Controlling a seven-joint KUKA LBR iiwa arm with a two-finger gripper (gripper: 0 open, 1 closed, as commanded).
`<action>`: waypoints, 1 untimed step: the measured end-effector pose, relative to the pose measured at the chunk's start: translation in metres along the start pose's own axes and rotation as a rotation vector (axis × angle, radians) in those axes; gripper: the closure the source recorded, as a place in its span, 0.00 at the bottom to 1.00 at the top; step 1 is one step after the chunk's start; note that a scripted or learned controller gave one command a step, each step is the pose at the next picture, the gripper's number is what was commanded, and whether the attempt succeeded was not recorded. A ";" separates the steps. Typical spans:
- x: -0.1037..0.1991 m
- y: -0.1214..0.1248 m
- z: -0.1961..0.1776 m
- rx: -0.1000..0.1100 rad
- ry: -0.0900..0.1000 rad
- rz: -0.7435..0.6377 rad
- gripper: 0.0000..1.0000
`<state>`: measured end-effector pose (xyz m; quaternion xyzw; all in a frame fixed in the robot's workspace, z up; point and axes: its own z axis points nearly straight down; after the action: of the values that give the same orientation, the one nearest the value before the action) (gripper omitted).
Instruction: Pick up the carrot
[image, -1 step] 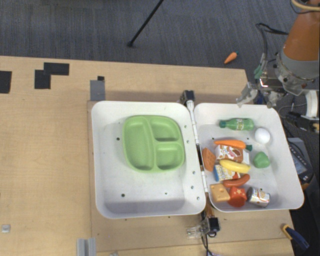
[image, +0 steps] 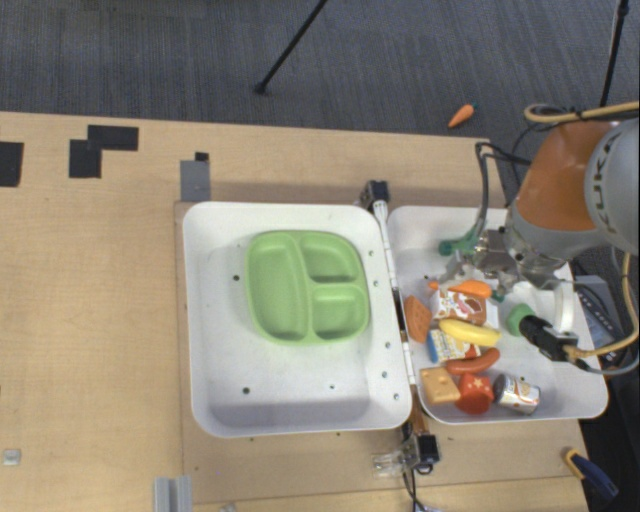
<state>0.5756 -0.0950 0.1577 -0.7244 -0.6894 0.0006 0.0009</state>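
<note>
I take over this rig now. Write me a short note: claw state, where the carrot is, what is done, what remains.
Claw: low in the right bin, over the food pile; open or shut cannot be told.
Carrot: in that bin, just under the claw, above the banana. No grasp can be seen.
Left bin: holds a green tray.
Done: arm brought to the carrot.
Left: grip it and lift it.

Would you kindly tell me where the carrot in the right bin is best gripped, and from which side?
Probably at its middle, across the narrow width, coming straight down from above. The carrot lies roughly flat on top of the pile, with the banana and other items crowded close beside it, so its upper side looks freest. The gripper is right next to it.
</note>
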 end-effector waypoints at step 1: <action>-0.048 0.032 0.072 -0.009 -0.003 -0.130 0.00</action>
<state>0.6049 -0.1440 0.0861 -0.6780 -0.7350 -0.0015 -0.0031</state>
